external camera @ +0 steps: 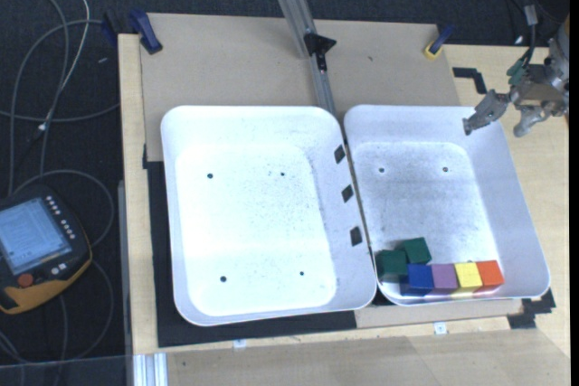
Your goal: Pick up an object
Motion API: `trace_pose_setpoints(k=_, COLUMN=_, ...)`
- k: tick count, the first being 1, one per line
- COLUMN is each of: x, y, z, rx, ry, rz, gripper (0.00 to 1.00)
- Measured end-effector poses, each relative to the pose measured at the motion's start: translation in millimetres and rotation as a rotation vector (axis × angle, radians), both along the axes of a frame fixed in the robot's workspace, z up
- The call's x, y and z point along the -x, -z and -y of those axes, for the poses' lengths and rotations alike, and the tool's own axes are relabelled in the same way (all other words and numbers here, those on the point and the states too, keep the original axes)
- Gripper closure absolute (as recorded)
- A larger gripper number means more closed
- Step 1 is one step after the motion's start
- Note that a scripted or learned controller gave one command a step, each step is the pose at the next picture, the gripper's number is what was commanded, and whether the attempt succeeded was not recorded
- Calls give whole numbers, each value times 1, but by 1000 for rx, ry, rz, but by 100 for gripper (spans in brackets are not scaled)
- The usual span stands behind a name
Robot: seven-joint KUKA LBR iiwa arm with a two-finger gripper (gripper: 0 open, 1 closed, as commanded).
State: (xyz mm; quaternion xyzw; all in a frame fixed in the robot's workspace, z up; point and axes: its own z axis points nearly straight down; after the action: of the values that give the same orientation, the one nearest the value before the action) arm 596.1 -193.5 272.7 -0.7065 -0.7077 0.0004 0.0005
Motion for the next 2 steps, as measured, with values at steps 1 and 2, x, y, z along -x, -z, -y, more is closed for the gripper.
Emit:
trace_pose_setpoints(k=1, x=-5, y=168, z=-68, rx=-4, ry=-2, rz=-8, gripper=0)
trace_pose_setpoints(k=2, x=18, y=137, z=-79, rx=-2, ry=2, rz=0, gripper=0)
